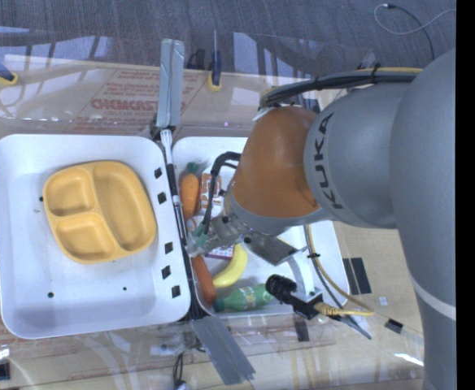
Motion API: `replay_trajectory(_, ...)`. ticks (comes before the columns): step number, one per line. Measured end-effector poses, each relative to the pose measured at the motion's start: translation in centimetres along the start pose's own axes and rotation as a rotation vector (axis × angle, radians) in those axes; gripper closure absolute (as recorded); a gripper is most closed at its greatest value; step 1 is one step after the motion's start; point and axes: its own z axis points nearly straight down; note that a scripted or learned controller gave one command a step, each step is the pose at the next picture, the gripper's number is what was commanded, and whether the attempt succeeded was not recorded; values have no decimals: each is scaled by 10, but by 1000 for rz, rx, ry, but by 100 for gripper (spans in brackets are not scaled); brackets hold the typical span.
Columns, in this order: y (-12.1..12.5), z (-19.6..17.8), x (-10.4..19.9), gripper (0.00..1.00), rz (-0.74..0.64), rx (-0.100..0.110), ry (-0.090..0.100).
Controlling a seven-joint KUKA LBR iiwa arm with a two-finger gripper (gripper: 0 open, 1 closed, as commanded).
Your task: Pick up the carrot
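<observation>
carrot (189, 192): left edge of right bin (327, 242), centre frame, long axis running up-down | pincer (207, 238): just below-right of it (another orange piece (204, 280) lies lower) | pincer state: cannot tell, wrist hides it

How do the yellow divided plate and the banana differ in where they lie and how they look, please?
The yellow divided plate lies in the left bin, fully exposed; the banana lies in the right bin, close under the arm. The plate is broad, with three compartments; the banana is small, curved and slim. Both are yellow.
</observation>
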Motion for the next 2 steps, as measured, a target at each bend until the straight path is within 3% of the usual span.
replay_trajectory(1, 2, -1, -74, 100, -189, -6, -3)
replay_trajectory(2, 31, -2, -85, 100, -78, -5, -2)
